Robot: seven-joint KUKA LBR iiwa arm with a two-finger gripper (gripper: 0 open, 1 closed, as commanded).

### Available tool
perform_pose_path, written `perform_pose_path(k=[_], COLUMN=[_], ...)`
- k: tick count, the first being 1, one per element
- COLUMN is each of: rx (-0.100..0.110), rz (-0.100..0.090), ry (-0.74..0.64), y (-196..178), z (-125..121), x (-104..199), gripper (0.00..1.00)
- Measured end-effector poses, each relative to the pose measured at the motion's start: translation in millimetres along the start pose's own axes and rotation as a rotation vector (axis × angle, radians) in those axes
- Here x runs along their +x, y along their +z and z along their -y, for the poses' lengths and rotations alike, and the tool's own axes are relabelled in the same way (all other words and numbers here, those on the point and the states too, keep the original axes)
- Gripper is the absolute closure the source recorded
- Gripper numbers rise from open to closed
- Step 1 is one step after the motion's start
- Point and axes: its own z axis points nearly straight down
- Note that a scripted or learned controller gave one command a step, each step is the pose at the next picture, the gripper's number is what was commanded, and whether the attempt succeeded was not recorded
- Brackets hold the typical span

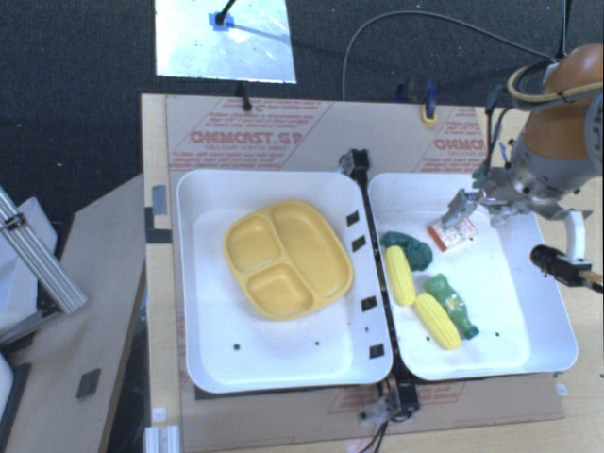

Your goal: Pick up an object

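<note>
Two white bins sit on the bench. At the right bin's far side, the gripper is closed on a red-white packet, beside the corn cobs.

Yellow tray in left bin, two corn cobs and green items in right bin, gripper over red-white packet, counter beneath

Dark floor, perhaps carpet
</note>
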Motion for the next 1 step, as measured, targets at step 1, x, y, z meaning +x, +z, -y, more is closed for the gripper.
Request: perform_pose_path(k=[1], rx=[-0.012], rz=[0.002], ry=[-0.002], y=[-6.4], z=[-2.8], x=[0.2], gripper=[0.00])
